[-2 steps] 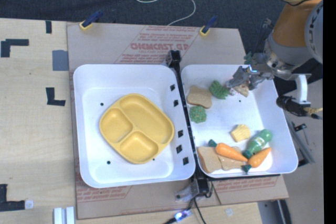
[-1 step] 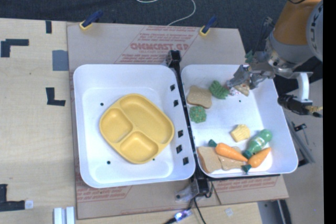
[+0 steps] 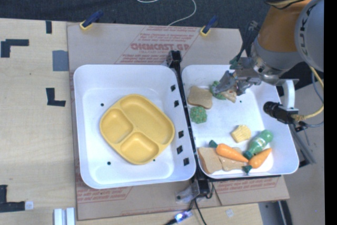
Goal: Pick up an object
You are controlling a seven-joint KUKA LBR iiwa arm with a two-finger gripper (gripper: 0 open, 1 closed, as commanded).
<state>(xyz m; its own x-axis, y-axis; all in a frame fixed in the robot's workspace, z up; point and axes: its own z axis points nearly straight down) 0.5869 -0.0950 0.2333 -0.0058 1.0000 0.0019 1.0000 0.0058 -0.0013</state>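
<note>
We're looking down on two white bins side by side, and the action is in the right bin point(image 3: 287, 166), where the gripper point(image 3: 230, 88) sits low over the far corner, right on top of a small tan-and-green piece point(image 3: 223, 93) that peeks out beneath it. We can't tell how the tool is set or whether it has hold of that piece; the wrist hides the contact, so we call nothing grasped. The arm point(image 3: 281, 23) reaches in from the right, which likely explains why it works this near-side clutter first. Just beside the tool lies a slice of toy bread point(image 3: 200, 97), with a broccoli floret point(image 3: 198, 114) below it. Nearer us, well apart, sit a corn piece point(image 3: 241, 133), two carrots point(image 3: 231, 153), a green bottle point(image 3: 260, 141) and more bread point(image 3: 210, 160). The left bin point(image 3: 87, 113) bears a yellow divided plate point(image 3: 137, 128), probably a drop-off spot.
</note>
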